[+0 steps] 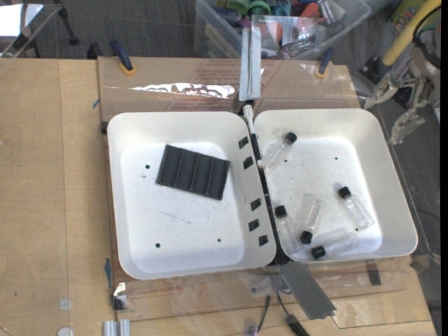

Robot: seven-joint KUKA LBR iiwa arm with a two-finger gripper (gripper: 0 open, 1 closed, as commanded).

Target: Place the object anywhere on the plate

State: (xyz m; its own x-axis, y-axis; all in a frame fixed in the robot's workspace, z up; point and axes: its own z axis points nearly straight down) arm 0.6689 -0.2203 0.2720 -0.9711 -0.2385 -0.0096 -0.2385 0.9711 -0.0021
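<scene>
Capped vials (334, 243) lie in the right bin (322, 166); the tool (406, 109) hangs outside its rim, opening impossible to tell.

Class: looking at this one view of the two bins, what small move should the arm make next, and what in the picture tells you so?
Probably swing the claw in over the right bin: it hangs outside the rim, while the clear vials lie there and the dark plate waits in the left bin.

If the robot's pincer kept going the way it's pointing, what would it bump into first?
Likely the outer rim of the right bin, though it might pass just outside it. The pincer hangs by that bin's far right corner, pointing down; depth is unclear.
</scene>
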